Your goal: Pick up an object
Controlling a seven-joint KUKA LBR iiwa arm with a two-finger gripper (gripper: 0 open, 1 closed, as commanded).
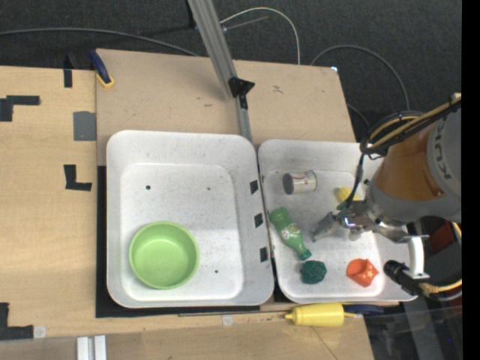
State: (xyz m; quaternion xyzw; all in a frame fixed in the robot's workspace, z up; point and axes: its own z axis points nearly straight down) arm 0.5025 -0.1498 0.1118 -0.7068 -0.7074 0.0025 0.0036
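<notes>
The grey arm with its orange band is reaching in from the right over the right bin [270, 156], a shallow white tray with rounded corners and a speckled floor. Its gripper [335, 224] is hanging low above the middle of that bin, its dark metal fingers appearing spread, with nothing between them. Just left of the gripper, a green plastic bottle [289, 234] is lying on its side at a slant. A small clear cylinder [300, 181] with a dark cap is lying toward the bin's far side. A lumpy dark green object [313, 271] is sitting near the front wall, and an orange-red blocky object [363, 271] is resting to its right. A bit of yellow [343, 194] is peeking out beside the arm. In the left bin [120, 148], a smooth, round, lime-green bowl [163, 255] is sitting upright at the front left corner. A yellow-handled tool [319, 315] is lying on the wooden table [165, 88] just in front of the right bin.
</notes>
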